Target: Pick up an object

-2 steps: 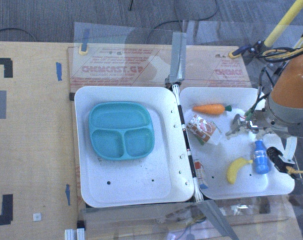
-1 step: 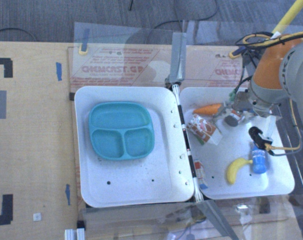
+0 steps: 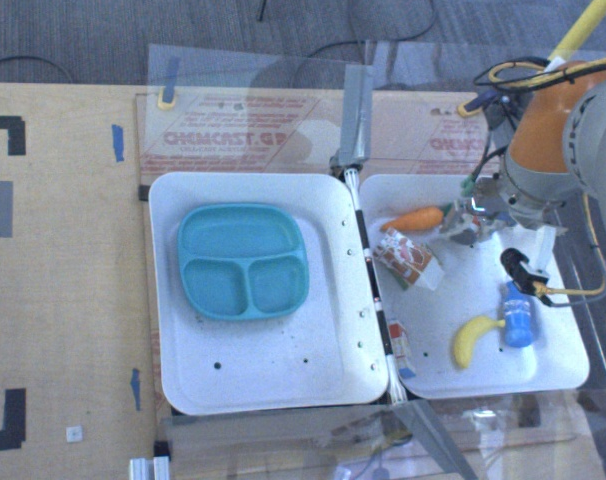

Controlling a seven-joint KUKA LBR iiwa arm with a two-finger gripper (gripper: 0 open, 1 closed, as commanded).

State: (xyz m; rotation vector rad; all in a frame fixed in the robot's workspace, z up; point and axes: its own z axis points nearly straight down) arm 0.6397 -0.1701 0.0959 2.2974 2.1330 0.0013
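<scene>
**Gripper low in the right bin, by the carrot**

My gripper [image 3: 470, 218] sits at the far side of the right bin [image 3: 448, 293], just beside the thick end of a smooth orange carrot [image 3: 418, 218]; I cannot tell whether it is apart or together, or whether it touches the carrot. Near the carrot lies a crinkled red-and-white foil packet [image 3: 407, 258], tilted. Toward the near side, a curved yellow banana [image 3: 472, 339] rests just beside a small blue plastic bottle [image 3: 518, 320]. The left bin [image 3: 168, 298], shallow, white and round-cornered, holds a teal plastic plate [image 3: 243, 260] with three compartments. Both bins stand on a pale wooden surface [image 3: 63, 268].
</scene>
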